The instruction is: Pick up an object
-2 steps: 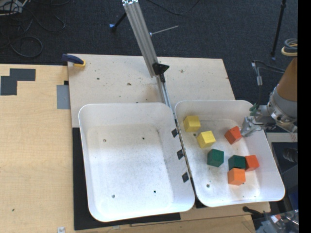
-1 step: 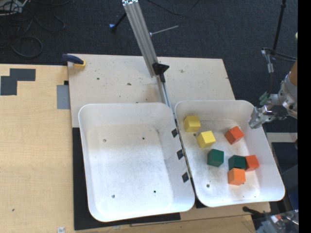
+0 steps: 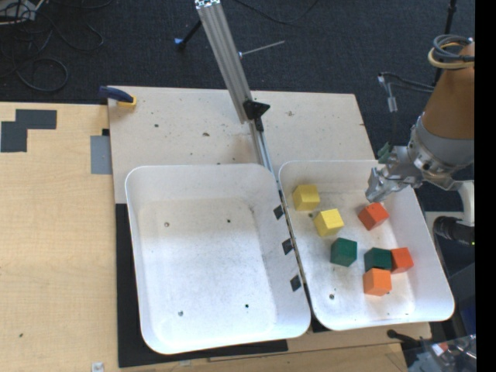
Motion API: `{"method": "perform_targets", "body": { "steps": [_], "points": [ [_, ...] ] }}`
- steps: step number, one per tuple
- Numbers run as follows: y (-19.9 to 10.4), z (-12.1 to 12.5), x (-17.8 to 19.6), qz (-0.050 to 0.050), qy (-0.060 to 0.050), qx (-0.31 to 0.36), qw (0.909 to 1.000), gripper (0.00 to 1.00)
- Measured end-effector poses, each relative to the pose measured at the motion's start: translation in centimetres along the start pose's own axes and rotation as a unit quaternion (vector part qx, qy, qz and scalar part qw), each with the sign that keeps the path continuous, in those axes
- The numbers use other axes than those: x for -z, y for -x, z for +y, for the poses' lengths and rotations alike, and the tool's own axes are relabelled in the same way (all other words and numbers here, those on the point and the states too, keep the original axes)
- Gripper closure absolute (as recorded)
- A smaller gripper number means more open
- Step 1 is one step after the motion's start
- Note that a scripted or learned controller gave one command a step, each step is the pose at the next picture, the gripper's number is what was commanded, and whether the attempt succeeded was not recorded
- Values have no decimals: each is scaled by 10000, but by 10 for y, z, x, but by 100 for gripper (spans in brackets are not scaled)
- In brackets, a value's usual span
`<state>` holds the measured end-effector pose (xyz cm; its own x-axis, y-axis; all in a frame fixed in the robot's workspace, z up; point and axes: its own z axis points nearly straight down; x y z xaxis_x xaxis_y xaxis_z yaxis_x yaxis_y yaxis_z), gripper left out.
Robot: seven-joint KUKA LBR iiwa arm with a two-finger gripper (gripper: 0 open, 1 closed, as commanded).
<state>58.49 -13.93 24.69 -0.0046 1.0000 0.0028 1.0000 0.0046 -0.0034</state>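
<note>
Red block [image 3: 373, 215] lies tilted in the right bin [image 3: 434, 301], unmarked, with no clear long axis; gripper [image 3: 377, 191] hovers just above it, finger state unclear.

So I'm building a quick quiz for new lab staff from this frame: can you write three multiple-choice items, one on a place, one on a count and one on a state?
1. Which bin holds the blocks?
A. the left bin
B. the right bin
C. both bins

2. How many yellow blocks are there?
A. one
B. two
C. four

3. Where is the gripper?
A. above the right bin's far right part, close to an orange-red block
B. over the left bin
C. parked off the bench

Answers:
1 B: all the blocks lie in the right bin, none in the left bin.
2 B: one yellow block sits near the divider and a second yellow block just in front of it.
3 A: the gripper hangs by the orange-red block, with nothing seen between its fingers.
</note>
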Motion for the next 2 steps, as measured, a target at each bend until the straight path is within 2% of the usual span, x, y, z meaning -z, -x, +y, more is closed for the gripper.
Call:
{"method": "perform_targets", "body": {
  "steps": [1, 2],
  "points": [
    [-50, 7, 6, -2, 9, 0, 10000, 100],
    [-95, 8, -3, -4, -2, -7, 10000, 100]
  ]
}}
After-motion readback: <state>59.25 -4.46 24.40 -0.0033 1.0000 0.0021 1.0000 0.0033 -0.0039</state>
